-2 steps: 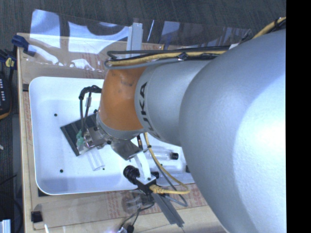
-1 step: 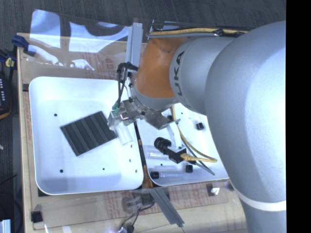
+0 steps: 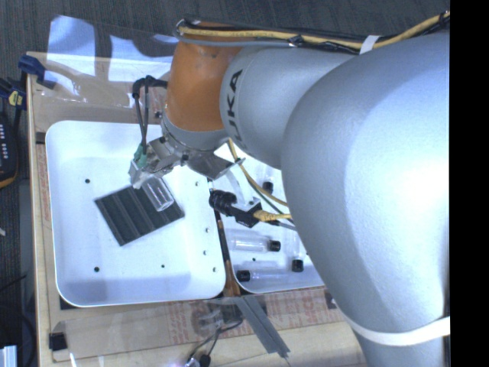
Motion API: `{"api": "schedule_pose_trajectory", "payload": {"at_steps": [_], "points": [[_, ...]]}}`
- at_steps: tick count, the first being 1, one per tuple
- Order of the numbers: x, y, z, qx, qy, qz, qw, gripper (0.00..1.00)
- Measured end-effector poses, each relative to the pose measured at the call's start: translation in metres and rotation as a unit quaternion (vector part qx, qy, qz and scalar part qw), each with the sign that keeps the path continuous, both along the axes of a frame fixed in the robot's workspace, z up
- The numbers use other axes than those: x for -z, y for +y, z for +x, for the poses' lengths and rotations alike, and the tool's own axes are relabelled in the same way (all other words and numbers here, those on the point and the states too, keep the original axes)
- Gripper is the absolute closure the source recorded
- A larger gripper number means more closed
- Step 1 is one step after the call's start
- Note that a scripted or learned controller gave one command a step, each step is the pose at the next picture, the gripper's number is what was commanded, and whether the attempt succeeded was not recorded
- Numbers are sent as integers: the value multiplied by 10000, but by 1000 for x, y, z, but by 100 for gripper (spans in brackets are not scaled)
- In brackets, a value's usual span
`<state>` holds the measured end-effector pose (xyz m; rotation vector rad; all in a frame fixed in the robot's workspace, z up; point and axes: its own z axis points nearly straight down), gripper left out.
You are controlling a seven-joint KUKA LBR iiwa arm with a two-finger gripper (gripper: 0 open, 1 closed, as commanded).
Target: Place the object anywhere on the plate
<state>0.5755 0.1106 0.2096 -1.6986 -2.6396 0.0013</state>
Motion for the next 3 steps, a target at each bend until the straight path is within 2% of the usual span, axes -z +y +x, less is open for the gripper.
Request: {"api": "schedule_pose_trajectory", "payload": {"at_steps": [1, 2, 3], "points": [[-28, 54, 49, -276, -8, 3, 9996, 100], [-28, 55, 48, -279, -5, 5, 9996, 0], [-38, 57, 48, -312, -5, 13, 9995, 100]]}}
